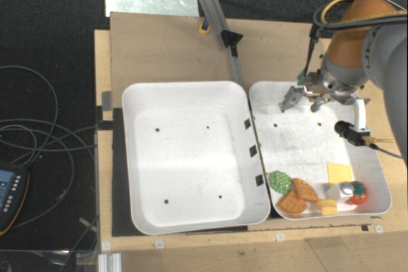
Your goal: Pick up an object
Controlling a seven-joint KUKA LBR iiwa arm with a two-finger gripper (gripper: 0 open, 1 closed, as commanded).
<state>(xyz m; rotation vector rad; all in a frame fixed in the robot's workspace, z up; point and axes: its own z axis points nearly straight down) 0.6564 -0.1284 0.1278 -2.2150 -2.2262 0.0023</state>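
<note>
dark carpet surrounds a brown tabletop point(166, 48) carrying two white bins, and cables loop across the floor at nine o'clock. the left bin point(191, 156) sits beside the right bin point(306, 137), rims touching. the grey arm point(382, 54), orange band on top, reaches in from three o'clock, and its tool point(299, 102) hovers over the right bin's twelve o'clock end with fingers spread apart, nothing between them. well away, at the bin's six o'clock edge, the objects huddle: a green piece point(278, 181), two orange waffle-like pieces point(298, 195), a yellow block point(340, 172), a small yellow piece point(327, 206) and a red-and-white item point(352, 193).
</note>
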